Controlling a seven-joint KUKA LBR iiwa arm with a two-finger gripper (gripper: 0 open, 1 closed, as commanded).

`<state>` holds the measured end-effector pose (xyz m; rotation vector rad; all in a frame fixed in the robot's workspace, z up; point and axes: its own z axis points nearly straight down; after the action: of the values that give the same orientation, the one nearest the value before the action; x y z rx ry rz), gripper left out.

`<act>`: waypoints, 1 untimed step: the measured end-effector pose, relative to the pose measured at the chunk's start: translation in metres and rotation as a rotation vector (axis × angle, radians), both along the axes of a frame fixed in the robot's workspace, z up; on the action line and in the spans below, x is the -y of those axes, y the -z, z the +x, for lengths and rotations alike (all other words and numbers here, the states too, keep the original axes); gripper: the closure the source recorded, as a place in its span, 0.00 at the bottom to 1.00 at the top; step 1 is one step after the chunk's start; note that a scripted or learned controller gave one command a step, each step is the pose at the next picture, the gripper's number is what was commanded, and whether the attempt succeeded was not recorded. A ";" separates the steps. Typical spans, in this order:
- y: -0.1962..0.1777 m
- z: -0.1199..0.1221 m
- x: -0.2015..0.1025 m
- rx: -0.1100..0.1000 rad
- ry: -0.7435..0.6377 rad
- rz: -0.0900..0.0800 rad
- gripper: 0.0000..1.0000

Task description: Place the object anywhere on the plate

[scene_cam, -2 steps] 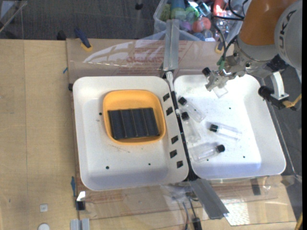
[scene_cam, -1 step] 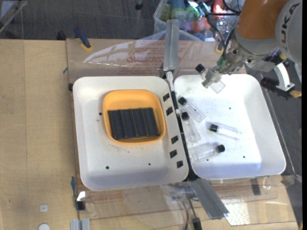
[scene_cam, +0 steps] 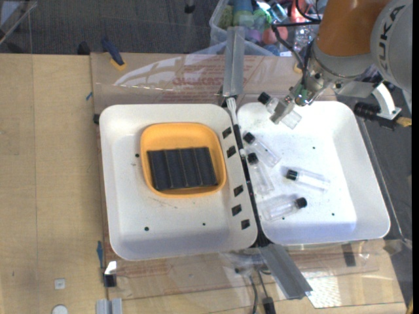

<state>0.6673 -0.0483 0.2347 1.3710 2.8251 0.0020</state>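
An orange plate lies in the left bin, and a black ridged block rests flat in its middle. Several clear vials with black caps lie loose in the right bin: one vial near the centre, another vial below it, and more by the divider. My gripper hangs over the far left corner of the right bin, just beside a black-capped vial at the rim. Whether that vial is in its grasp is unclear.
The raised divider with black clips runs between the bins. A clear tote of colourful items stands behind the bins. Cables hang near the orange-banded wrist. A metal bar stands at the back of the divider.
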 end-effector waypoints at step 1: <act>-0.055 -0.002 -0.013 0.005 -0.244 -0.001 1.00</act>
<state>0.6657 -0.0355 0.2897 1.0156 2.9660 0.0039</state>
